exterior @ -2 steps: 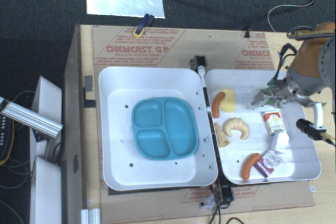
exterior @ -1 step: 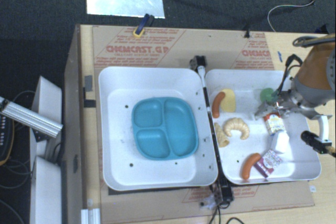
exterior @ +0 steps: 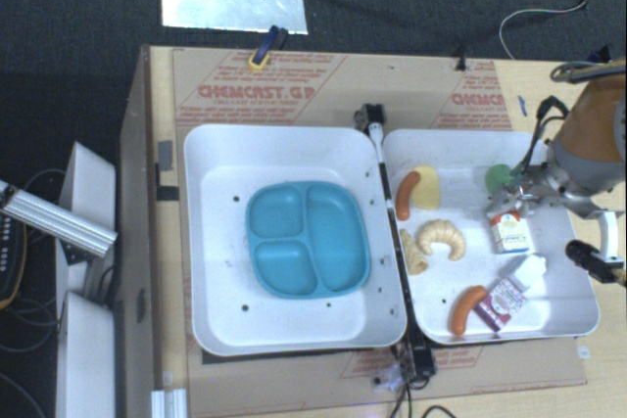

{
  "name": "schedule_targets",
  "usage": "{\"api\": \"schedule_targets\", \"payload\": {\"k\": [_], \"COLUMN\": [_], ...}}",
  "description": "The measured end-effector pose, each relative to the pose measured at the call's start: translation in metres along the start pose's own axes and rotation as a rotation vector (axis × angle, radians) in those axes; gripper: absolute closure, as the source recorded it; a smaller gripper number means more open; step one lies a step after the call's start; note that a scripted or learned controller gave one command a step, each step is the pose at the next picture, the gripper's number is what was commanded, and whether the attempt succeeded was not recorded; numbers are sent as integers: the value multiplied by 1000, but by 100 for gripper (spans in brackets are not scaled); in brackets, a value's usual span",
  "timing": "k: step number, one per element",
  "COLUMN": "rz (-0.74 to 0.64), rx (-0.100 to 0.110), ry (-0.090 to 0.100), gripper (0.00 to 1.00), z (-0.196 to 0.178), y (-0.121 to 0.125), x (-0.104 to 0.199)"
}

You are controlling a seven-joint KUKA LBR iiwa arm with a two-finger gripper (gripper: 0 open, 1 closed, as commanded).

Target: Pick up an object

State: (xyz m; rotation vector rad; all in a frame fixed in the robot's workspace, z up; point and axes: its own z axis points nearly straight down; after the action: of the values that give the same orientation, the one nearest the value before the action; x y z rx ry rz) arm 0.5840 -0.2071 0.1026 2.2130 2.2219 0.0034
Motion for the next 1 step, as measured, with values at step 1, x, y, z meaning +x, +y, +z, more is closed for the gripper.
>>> {"api": "schedule_targets", "payload": {"k": [1], "rz": [0], "rx": [3], "ry": [3], "gripper": [100], "z": [-66], "y": [-36], "x": [51]}}
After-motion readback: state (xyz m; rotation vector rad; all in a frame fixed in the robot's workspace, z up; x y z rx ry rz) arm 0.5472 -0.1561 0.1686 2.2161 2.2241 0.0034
